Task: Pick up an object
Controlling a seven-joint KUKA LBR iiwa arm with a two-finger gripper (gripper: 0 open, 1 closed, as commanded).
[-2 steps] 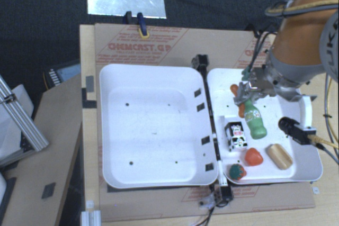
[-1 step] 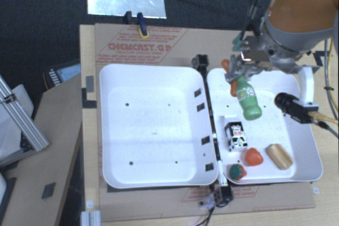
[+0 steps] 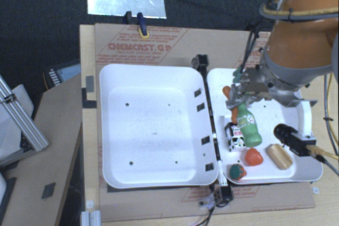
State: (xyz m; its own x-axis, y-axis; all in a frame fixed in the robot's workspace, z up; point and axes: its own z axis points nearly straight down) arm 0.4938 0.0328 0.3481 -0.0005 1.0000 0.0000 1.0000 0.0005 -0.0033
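My gripper (image 3: 239, 99) hangs low over the left part of the right bin (image 3: 310, 166), with the grey and orange arm above it. Just under it lies a green bottle (image 3: 249, 125) with a white label, its top end meeting the gripper. Whether the bottle is held cannot be made out. An orange piece (image 3: 227, 91) peeks out on the gripper's left side. Beside the bottle's lower end stands a small black and white toy (image 3: 235, 138).
Near the right bin's front edge lie a red piece (image 3: 253, 156), a tan bread-like piece (image 3: 279, 156) and a red and green round piece (image 3: 236, 171). The left bin (image 3: 114, 82) sits beside it, with a black divider (image 3: 207, 114) between them.
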